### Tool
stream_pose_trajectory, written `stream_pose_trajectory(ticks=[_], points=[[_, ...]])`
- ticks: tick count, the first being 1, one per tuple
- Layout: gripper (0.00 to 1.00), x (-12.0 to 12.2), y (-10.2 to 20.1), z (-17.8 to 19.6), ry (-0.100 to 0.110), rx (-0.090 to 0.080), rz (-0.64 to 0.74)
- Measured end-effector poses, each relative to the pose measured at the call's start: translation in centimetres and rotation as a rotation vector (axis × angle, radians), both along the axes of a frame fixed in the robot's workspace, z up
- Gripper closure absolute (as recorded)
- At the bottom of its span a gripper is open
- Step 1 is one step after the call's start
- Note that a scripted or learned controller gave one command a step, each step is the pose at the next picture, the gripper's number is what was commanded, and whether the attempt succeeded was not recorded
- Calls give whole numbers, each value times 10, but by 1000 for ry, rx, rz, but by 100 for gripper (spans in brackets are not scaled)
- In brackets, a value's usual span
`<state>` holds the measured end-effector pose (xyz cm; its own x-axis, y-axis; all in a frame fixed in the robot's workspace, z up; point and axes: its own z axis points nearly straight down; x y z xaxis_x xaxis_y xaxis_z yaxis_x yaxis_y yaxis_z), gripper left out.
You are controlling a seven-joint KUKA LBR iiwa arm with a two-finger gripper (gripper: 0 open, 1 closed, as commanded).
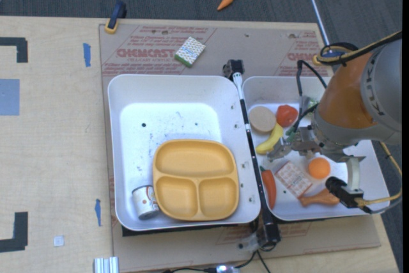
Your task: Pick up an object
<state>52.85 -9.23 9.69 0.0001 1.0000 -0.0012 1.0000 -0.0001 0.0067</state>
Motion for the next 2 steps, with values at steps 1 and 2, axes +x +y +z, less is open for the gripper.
stream_pose_trajectory(ticks=[1,2], points=[[0,-18,-2,-11,1,1,1],[0,-22,-6,-10,1,2,1]])
